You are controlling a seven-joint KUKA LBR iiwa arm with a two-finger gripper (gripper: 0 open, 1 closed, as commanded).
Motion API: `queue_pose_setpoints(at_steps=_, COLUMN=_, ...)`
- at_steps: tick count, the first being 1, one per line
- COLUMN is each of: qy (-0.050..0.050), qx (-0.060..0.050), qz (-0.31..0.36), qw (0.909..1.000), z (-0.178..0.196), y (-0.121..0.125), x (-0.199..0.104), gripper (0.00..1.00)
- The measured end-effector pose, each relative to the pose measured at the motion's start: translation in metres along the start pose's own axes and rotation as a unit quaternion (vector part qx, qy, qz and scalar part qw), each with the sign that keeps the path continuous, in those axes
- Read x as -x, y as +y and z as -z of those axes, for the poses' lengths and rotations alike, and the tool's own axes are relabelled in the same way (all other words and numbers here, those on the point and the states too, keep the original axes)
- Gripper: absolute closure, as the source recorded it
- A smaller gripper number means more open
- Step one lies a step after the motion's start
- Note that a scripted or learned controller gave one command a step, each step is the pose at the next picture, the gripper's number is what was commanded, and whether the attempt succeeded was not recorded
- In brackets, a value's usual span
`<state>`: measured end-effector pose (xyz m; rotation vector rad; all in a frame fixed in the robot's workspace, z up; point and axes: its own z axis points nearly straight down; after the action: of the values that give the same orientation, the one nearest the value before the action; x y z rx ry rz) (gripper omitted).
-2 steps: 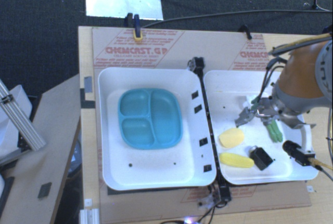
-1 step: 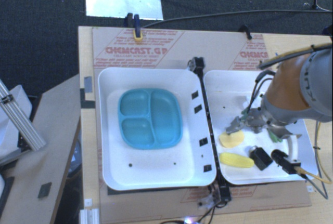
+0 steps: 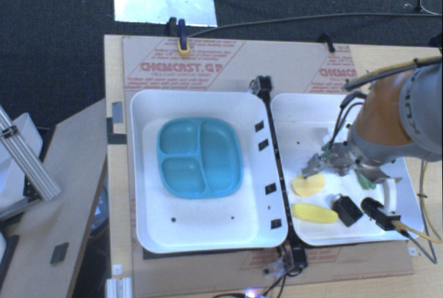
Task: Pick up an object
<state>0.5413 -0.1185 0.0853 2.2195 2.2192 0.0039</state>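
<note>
In the right bin (image 3: 304,117), my gripper (image 3: 317,165) hangs low over the floor, just above and touching the edge of a pale yellow chunk (image 3: 309,185). A bright yellow banana-shaped piece (image 3: 315,213) lies near the bin's front wall. Beside it on the right is a small black block (image 3: 346,210). A small green item (image 3: 365,182) peeks out from under the wrist. Nothing is visibly held.
The left bin (image 3: 149,151) holds a blue divided plate (image 3: 200,157). A black-clipped divider (image 3: 270,151) separates the two bins. My arm (image 3: 394,117) covers the right bin's far right part.
</note>
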Motion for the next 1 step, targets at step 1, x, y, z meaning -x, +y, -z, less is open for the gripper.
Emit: queue_pose_setpoints(at_steps=1, qy=0.0, qx=0.003, qz=0.0, qw=1.0, z=0.0121, y=0.0021, x=-0.0006, gripper=1.0)
